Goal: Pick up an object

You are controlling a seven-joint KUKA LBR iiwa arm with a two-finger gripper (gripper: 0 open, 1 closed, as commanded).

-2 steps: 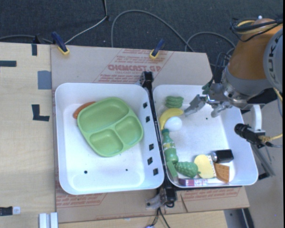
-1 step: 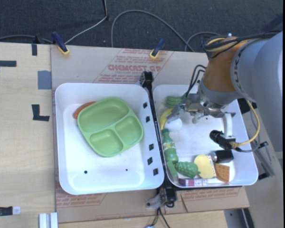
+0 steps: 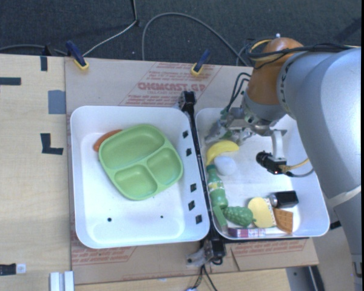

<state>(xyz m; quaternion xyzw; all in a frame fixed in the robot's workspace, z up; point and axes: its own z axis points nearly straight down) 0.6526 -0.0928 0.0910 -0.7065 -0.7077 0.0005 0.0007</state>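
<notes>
Nearest the lower edge of the frame, along the bottom wall of the right bin (image 3: pixel 320 220), lay a small cluster: a green knobbly toy (image 3: pixel 238 214), a yellow rounded piece (image 3: pixel 260 212), an orange-brown wedge (image 3: pixel 284 220) and a small black block (image 3: pixel 284 197) just above them. A green bottle-like item (image 3: pixel 216 190) lay against the bin's left wall, its long axis running up and down the frame.

Above that, at mid-height of the same bin, sat a yellow lemon-shaped object (image 3: pixel 221 149), touching or just beside a pale whitish lump (image 3: pixel 227 164) below it. This yellow item was judged the likeliest candidate for the pick, being the closest thing to the tool.

Directly above and slightly right of the yellow object hung the gripper (image 3: pixel 235 125), carried on the arm (image 3: pixel 315 96) entering from the right of the frame. Whether its fingers were spread or closed could not be told, the metal parts being small and tangled with cabling; nothing was seen held between them. The deciding relation: the yellow object lay down-frame and a little left of the fingertips, its long axis roughly across the frame.

Further left, the left bin (image 3: pixel 85 180) held a green divided tray (image 3: pixel 141 160) with an orange item (image 3: pixel 103 139) partly hidden beneath its upper-left rim.
</notes>
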